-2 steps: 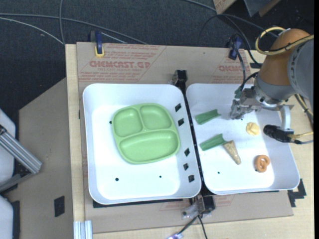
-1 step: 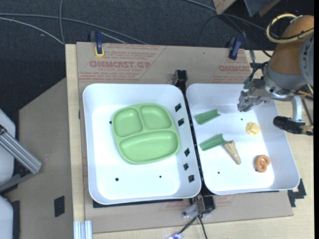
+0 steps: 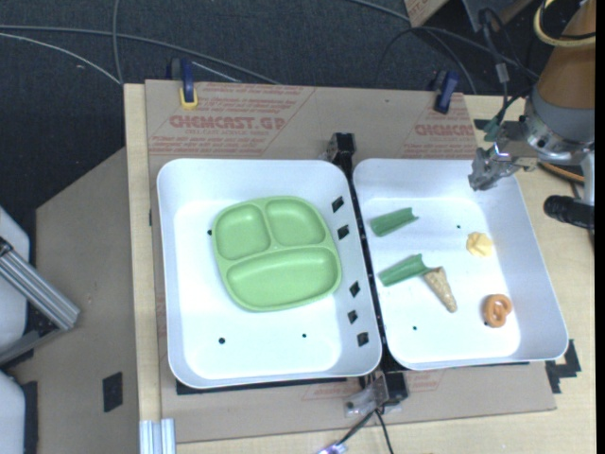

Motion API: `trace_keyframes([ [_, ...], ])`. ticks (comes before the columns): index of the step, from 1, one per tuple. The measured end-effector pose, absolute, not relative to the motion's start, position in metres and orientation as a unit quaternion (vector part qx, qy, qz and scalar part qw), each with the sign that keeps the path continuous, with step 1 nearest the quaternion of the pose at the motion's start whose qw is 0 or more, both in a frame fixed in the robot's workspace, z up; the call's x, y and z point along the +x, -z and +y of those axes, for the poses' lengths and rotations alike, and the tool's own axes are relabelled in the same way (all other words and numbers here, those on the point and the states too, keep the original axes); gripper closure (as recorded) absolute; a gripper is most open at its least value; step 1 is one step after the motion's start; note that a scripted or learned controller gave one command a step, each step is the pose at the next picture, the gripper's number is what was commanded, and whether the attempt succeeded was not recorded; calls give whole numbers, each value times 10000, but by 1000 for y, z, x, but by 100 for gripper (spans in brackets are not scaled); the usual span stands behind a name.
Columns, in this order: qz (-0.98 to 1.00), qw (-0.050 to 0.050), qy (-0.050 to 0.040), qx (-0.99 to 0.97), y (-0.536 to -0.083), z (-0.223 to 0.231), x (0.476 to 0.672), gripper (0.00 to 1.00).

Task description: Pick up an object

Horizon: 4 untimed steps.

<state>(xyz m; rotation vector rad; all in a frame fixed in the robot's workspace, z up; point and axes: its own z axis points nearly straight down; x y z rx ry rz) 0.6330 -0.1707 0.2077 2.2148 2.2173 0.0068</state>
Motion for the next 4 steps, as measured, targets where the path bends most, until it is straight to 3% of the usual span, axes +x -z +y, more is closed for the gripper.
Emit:
trace_keyframes([
  [1, 7076, 29, -17, 7066, -251, -171, 634, 100],
  [4, 7089, -21, -1, 7053, -245, -40, 576, 100],
])
